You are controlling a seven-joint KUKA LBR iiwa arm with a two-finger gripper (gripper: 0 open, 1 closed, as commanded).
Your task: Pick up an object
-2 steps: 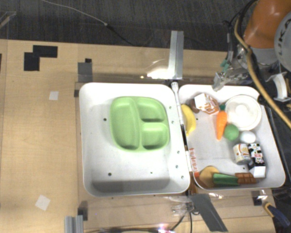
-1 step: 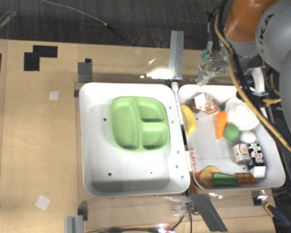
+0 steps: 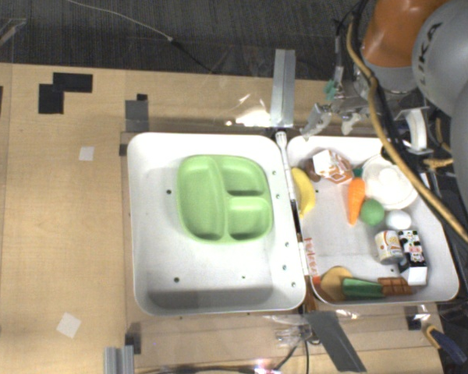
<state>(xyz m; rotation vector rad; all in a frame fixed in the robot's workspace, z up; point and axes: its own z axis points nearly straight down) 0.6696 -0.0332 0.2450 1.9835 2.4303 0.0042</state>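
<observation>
The right bin [image 3: 444, 283] holds several small items: a yellow banana [image 3: 303, 190], an orange carrot [image 3: 356, 199], a small white and orange carton [image 3: 331, 165], a white cup [image 3: 391, 185], a green ball [image 3: 372, 213], a small can [image 3: 387, 245] and a black and white box [image 3: 413, 253]. My gripper [image 3: 333, 118] hangs above the far edge of this bin, beyond the carton. Its fingers are apart with nothing between them. The grey arm with its orange band fills the upper right corner.
A green divided plate [image 3: 222, 197] lies in the left bin [image 3: 152, 287]. Along the right bin's near wall lie a tan piece [image 3: 334, 275], a green piece [image 3: 361, 287] and a brown bar [image 3: 396, 287]. Cables hang beside the arm over the right bin's far right side.
</observation>
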